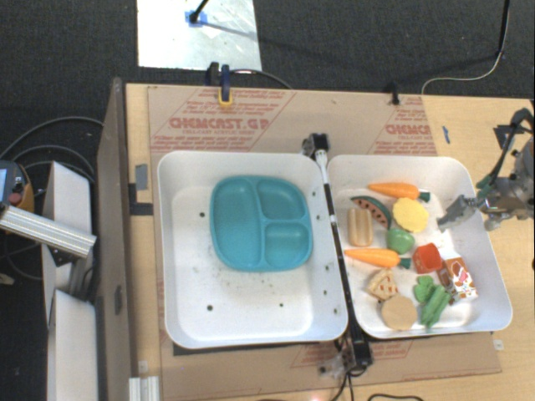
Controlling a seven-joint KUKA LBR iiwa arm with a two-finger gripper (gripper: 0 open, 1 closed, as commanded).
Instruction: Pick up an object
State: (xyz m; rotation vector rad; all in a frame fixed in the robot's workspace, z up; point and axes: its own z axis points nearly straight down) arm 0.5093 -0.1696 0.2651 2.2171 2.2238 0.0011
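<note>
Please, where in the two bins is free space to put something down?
Left bin: bare floor all around the teal plate, widest in front and at its left. Right bin: crowded with toy food; small bare strips beside the gripper and behind the upper carrot.

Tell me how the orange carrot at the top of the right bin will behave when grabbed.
The long tapered orange plastic carrot looks rigid and probably light. Its rounded, glossy body may roll or slip from the fingers. Lying apart from the yellow round toy, it seems easy to reach.

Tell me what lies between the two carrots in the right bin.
In the camera view, between the upper carrot and the lower carrot lie the watermelon slice, a tan bread piece, the yellow round piece and a green piece.
</note>
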